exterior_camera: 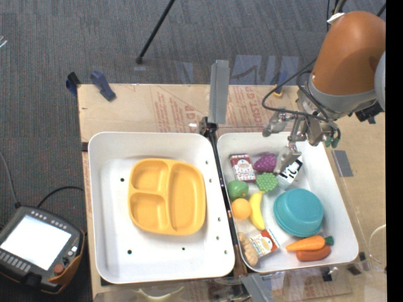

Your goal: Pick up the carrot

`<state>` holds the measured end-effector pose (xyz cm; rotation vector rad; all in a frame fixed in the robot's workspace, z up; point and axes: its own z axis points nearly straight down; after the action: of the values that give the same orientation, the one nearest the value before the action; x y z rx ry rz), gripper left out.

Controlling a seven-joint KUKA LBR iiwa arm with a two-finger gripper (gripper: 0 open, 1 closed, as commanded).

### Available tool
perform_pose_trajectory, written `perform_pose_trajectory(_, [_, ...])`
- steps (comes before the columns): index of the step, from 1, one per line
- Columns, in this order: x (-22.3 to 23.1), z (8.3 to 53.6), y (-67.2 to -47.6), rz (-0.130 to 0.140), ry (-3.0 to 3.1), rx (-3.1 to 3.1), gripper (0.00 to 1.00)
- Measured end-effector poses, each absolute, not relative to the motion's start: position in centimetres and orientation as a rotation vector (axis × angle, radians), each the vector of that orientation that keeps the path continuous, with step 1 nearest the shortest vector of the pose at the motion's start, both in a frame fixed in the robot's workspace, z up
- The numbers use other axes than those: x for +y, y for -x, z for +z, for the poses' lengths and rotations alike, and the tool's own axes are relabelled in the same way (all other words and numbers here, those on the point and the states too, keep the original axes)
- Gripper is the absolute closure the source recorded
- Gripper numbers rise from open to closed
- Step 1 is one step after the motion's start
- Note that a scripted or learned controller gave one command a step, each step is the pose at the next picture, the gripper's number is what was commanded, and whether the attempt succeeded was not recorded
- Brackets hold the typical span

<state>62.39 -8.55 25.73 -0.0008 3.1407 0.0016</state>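
Observation:
The carrot (306, 243) is orange with a green stub at its right end. It lies flat near the front right corner of the right bin (335, 180), just in front of a teal bowl (298, 211). My gripper (290, 167) hangs over the back of the same bin, pointing down beside the purple grapes (265, 163). It is well behind the carrot, with the bowl between them. Nothing of the carrot is near the gripper.
A reddish-brown sausage (313, 254) touches the carrot's front side. The right bin also holds a banana (257, 210), an orange (240, 208), a green fruit (237, 189), a green bumpy ball (267, 182), a red carton (242, 167) and a snack packet (261, 244). A yellow divided plate (167, 195) sits in the left bin (107, 168).

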Motion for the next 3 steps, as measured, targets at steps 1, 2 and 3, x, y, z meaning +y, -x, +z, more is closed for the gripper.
perform_pose_trajectory(1, [-2.8,20.3,-56.4,0.004,0.046,3.148,0.0])
perform_pose_trajectory(2, [-2.8,18.6,-48.7,0.003,0.285,3.131,0.0])
perform_pose_trajectory(3, [-2.6,19.5,-48.8,0.004,0.294,3.13,1.0])
